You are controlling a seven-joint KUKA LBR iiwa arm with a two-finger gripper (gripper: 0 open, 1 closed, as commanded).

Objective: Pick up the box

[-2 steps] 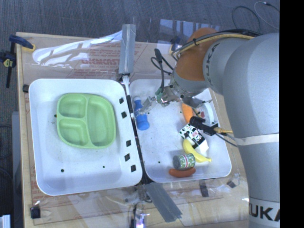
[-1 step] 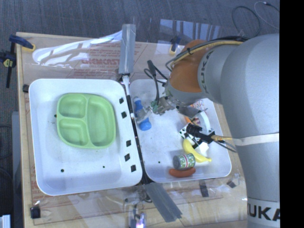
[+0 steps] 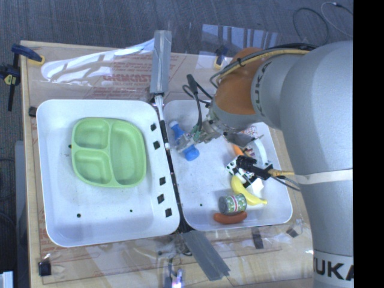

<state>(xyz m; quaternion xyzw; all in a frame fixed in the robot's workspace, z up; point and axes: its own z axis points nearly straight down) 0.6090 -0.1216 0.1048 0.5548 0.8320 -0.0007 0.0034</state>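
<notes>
Worktop (image 3: 90,71): two white bins. Left bin (image 3: 54,209) holds a green tray (image 3: 109,152). Right bin (image 3: 204,185): claw (image 3: 195,135) beside a blue item (image 3: 183,143), its opening unreadable. Box (image 3: 246,173), by the banana (image 3: 247,194), lies toward the bin's near-right corner from the claw, well apart.

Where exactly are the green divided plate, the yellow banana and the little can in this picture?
Green divided plastic plate (image 3: 109,152): camera view, on the ridge between its compartments, left bin.
Yellow banana (image 3: 251,196): camera view, on its curved middle, right bin.
Small green-labelled can (image 3: 233,204): camera view, on its side wall, lying near the bin's front.
</notes>
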